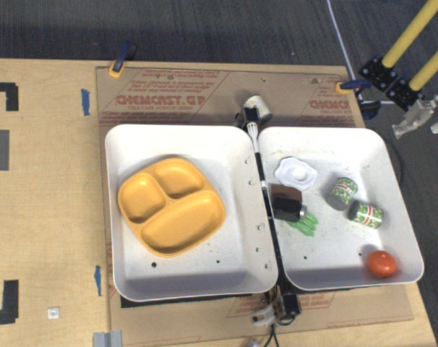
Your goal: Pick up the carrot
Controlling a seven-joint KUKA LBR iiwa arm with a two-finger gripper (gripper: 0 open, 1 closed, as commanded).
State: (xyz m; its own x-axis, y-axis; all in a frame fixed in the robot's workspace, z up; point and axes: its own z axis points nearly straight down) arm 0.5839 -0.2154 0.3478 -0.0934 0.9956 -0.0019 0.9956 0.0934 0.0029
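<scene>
- Plainly, what I can find of the carrot (pixel 306 224) is a tuft of green fronds in the right bin (pixel 392 166), near its left wall and about midway between the far and near rims.
- The fronds touch the near right corner of a dark blocky object (pixel 286 201). I see no orange root, so I judge the body is tucked under or behind that block.
- The round orange-red thing (pixel 381 264) in the near right corner looks like a tomato, not my target.
- A pale grey piece at the far right edge, beyond the bin's corner, I take to be my hand (pixel 420 118). Whether it is spread or pressed together I cannot tell, and nothing shows pinched in it.
- From there the carrot lies to the left and nearer, across the bin, past two small cans (pixel 355 202).
- The fronds slant from far-left to near-right. I would guess the root follows that line, so the grip should cross it.
- The dark block crowds the far-left side, which could spoil the approach.
</scene>
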